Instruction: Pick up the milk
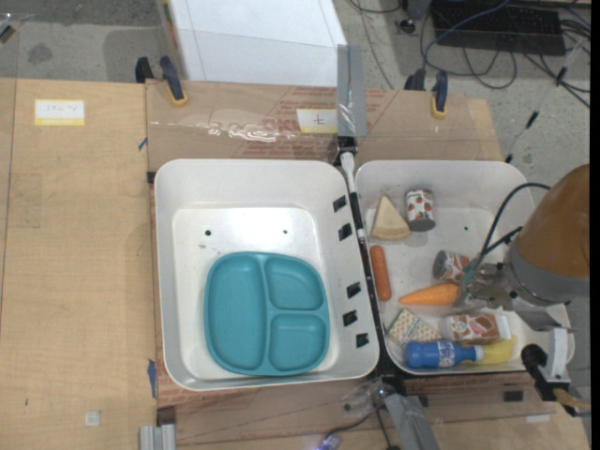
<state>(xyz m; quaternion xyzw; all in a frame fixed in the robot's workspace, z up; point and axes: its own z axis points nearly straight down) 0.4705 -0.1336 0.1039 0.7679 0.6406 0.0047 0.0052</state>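
In the bin under the arm [561,242], the gripper [480,285] hangs low over a crowd of toy foods. Whether its jaws stand wide or narrow I cannot tell, because the wrist and its cables cover them from above. Nothing can be seen held between them.

The milk [480,327] is, as best I can judge, the small white pack with red-brown print lying on its side just on the near side of the jaws, close to the bin's front wall. The print is too small to read, so this is a guess and not a certainty. A blue bottle [448,353] with a yellow end lies just beyond it towards the front wall, touching it or nearly so. A carrot [429,295] lies just beside the jaws on the side away from the arm, with its thick end close to them.

The pack looks light and fairly stiff, with a smooth skin that may slip. Lying down, it could roll or skid when pressed. The better hold seems to be across its short width at the middle of its length, with the jaws coming straight down.

The neighbours leave little room: the bottle may block one jaw. The pack's end nearest the arm is partly lost under the wrist. A small can-like thing [450,265] on the far side of the jaws is half hidden too.
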